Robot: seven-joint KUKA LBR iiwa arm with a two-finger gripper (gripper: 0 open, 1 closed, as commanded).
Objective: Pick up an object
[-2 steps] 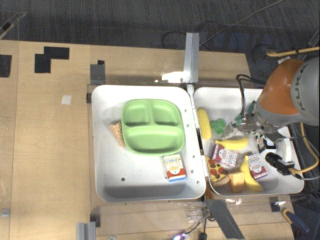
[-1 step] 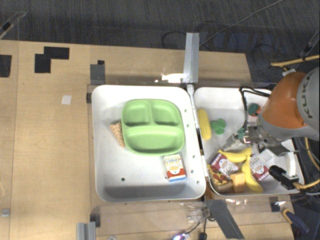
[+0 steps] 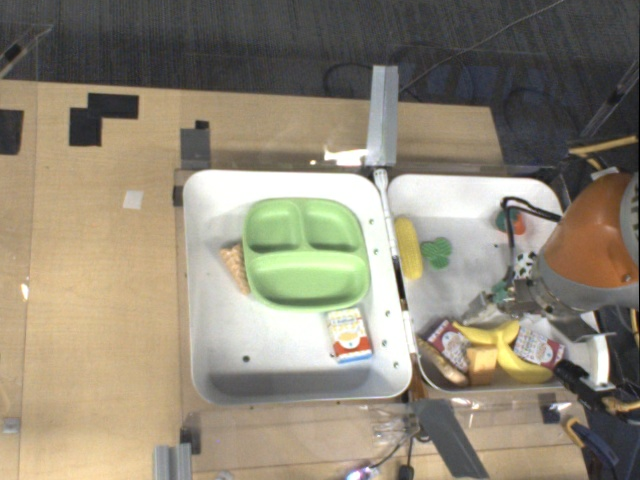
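Camera view: beside the left bin (image 3: 215, 368) and its green tray (image 3: 305, 250), the arm (image 3: 595, 248) reaches into the right bin (image 3: 455, 196). Its gripper (image 3: 500, 303) hovers over a banana (image 3: 505, 353); grip cannot be told. Likely approaching; next, descend and close.

Bench (image 3: 90, 298): we see pale wood, matt, faintly grained.
Bins (image 3: 215, 268): white plastic, smooth, with a soft sheen.
Divided tray (image 3: 305, 253): green plastic, smooth and matt.
Small carton (image 3: 349, 335): printed paper, as we read it.
Arm band (image 3: 595, 233): glossy orange casing.
Floor (image 3: 250, 18): dark, rough woven cloth.
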